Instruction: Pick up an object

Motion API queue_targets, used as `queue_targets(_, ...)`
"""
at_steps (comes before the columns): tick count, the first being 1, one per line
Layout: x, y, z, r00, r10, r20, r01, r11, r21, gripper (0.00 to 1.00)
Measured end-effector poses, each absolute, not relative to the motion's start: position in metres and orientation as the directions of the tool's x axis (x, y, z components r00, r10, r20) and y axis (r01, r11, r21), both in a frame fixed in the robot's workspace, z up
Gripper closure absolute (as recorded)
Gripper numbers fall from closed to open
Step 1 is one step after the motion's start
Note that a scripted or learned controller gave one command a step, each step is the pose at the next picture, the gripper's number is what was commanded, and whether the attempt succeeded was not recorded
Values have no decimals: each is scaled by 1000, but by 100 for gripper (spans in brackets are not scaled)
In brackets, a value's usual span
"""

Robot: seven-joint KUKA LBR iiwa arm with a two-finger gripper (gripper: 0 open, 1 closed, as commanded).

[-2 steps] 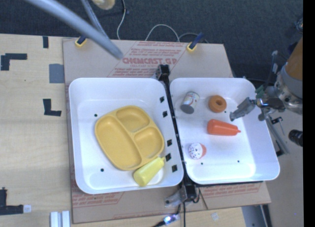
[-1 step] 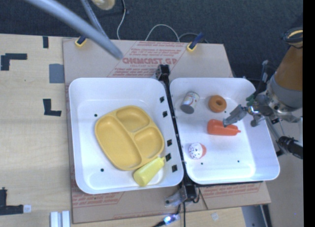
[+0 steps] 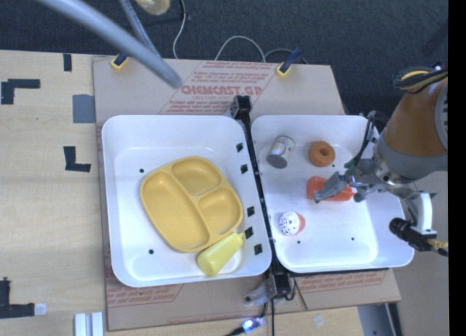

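A light wood bench (image 3: 44, 181) sat on dark carpet, w/ a brown cardboard sheet (image 3: 218, 87) under two shallow white bins placed side by side. A black divider strip (image 3: 251, 174) ran btwn them. Black tape marks dotted the wood at left.

The left bin (image 3: 120, 145) held a yellow compartment plate (image 3: 191, 202), three sections, its long axis running diagonal from upper left to lower right. A yellow bottle-shaped object (image 3: 218, 253) lay touching the plate's lower right edge, pointing up-right, near the bin's front wall.

The right bin (image 3: 328, 247) held four small things. A grey metal cup (image 3: 279, 151) lay tipped near the back left. An orange doughnut-like ring (image 3: 321, 154) sat just beside it, to the right. A red-orange object (image 3: 324, 186) lay near the middle, long axis roughly left-right across the bin. A small white round item w/ red spots (image 3: 290, 223) sat toward the front left, apart from the rest. The front right of this bin's floor was bare, giving open room.

The arm (image 3: 415, 134), grey w/ orange band, reached in from the right over the bin's right wall. The gripper (image 3: 341, 185) was low, right at the red-orange object's right end; whether its fingers were wide, narrow or holding anything couldn't be told.
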State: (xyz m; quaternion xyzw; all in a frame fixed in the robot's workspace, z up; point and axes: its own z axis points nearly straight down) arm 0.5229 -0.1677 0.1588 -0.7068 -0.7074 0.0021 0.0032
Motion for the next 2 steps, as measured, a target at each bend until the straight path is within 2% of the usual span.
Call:
queue_targets(1,517,-169,114,-1,1000,1,1000,1,-5,0)
queue_targets(2,517,-168,126,-2,1000,0,1000,2,-4,100)
